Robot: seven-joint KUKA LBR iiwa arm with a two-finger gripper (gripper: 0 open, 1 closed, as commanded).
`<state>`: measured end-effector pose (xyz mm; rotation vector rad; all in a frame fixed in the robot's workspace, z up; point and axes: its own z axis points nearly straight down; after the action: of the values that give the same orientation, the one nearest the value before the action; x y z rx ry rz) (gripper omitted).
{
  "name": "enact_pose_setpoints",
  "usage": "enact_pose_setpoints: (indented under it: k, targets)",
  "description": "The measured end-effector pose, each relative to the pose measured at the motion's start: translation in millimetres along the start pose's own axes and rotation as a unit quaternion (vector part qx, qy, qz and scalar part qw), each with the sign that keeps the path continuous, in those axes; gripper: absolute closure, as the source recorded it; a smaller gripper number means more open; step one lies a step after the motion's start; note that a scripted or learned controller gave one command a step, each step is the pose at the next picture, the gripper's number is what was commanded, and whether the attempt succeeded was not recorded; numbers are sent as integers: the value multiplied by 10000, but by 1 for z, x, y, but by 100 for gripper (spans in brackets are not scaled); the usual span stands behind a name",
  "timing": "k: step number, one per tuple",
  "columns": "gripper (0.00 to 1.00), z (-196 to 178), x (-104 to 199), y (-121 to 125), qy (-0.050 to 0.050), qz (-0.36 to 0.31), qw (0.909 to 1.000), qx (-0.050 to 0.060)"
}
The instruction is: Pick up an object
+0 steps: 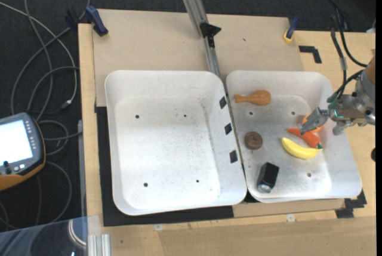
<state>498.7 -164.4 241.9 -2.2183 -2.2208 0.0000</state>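
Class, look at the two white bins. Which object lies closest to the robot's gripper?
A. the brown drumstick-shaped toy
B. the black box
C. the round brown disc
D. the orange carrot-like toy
D: the gripper sits right at the orange carrot-like toy in the right bin, just above the banana.

Even, soft overhead light fills the bench; nothing is dim. The two white bins [167,135] come up brightest, the left one nearly washed out, its speckles faint. Shadows are short and weak, a thin dark rim under the bins toward 6 o'clock. The pendant screen [15,141] at 9 o'clock glares white. Focus is slightly soft throughout, a little grainy.
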Motion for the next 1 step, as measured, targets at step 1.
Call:
enact_pose_setpoints:
  k: [1]
  targets:
    - [0,0,0,0,-2,3,10000,-5]
